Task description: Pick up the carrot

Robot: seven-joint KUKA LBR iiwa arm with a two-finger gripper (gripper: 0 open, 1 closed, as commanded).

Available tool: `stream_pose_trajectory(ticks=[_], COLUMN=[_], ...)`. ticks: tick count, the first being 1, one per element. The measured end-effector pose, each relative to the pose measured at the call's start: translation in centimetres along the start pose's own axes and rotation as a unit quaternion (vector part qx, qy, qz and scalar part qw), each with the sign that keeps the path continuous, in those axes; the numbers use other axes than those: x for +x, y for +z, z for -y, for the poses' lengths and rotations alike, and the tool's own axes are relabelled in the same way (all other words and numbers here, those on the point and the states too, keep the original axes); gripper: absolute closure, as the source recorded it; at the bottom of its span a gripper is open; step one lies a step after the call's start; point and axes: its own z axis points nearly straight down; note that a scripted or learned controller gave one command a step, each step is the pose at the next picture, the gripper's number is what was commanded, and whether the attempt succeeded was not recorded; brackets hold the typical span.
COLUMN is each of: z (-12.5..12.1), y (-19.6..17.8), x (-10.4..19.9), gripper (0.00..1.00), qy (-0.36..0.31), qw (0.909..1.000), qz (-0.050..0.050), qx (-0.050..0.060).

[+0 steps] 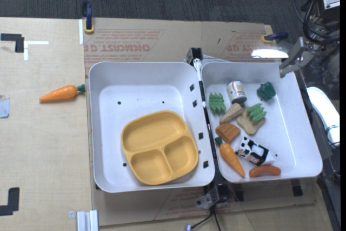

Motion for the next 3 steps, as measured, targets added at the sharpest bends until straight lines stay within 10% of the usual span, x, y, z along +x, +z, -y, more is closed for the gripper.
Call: stream_pose_trajectory(ticks=[1, 2, 3], z=[0.4, -1.2, -1.2], y=[-1.0, 6.8, 6.8], x=[-0.1, -4.6, -4.6], gripper=[1.00, 1.00, 0.00], qy=[0.003, -0.097, -0.097], qw=[1.0000, 0.9952, 0.9952], qz=[0.005, -0.001, -0.001], qx=[0.007, -0.011, -0.011])
